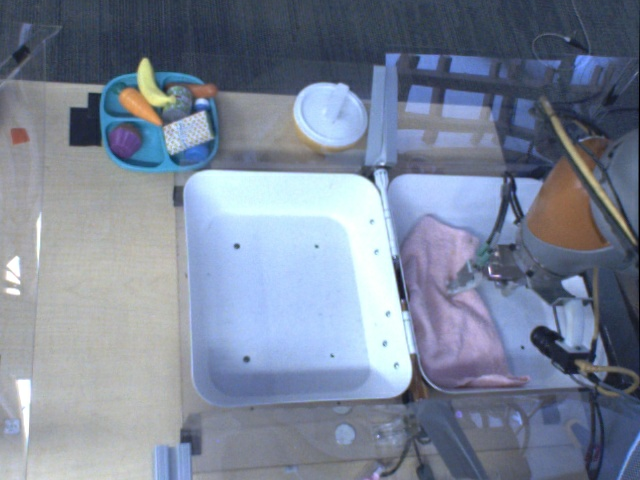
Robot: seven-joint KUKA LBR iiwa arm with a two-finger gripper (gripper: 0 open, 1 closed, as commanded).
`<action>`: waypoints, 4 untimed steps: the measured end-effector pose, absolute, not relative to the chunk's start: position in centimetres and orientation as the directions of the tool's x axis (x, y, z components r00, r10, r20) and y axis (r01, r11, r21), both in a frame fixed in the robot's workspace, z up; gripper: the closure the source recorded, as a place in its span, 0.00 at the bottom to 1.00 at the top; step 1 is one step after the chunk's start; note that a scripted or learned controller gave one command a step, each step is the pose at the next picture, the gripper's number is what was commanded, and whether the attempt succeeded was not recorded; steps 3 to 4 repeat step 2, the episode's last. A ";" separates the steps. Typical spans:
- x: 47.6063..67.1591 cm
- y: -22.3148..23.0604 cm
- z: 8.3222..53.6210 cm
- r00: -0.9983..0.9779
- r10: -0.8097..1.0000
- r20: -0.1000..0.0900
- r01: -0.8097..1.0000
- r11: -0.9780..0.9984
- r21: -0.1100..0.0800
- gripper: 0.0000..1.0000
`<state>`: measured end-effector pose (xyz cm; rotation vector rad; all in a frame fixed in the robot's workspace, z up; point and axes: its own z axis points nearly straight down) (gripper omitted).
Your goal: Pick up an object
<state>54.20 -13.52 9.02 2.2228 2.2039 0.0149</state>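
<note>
Pink and soft, the cloth point(452, 303) lies crumpled in the right bin point(440, 190), along its left wall, stretching from about the middle of the bin down to its near edge. It is the one thing in that bin that can be picked up. The left bin point(285, 288) beside it shows only its white floor.

The gripper point(470, 276) hangs over the cloth's right side, with its tip at or just above the fabric — whether it touches, I cannot say from this slanted view. The fingertips are small and blurred against the folds, so I cannot tell if the jaws stand open or closed, and no fabric is visibly caught between them.

I judge the cloth to be light, limp and not fragile. It will not slip like a hard thing, but it will sag and drape when lifted, and a shallow pinch may take only a thin layer that slides out. The best place to hold it seems to be a raised fold or ridge — for example the bunched part near the upper middle, where the fabric is thick. A flat, stretched area gives the fingers little to close on.

Behind the bins stand a blue tray point(110, 118) with toy food and a white lidded cup point(330, 116), both well apart from the work.
</note>
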 end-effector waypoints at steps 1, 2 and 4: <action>58.0 -9.7 9.0 -0.063 0.998 -0.002 0.998 0.063 0.015 0.00; 64.3 -9.2 8.9 -0.084 0.996 -0.002 0.996 0.084 0.011 0.00; 64.3 -9.2 8.9 -0.084 0.996 -0.002 0.996 0.084 0.011 0.00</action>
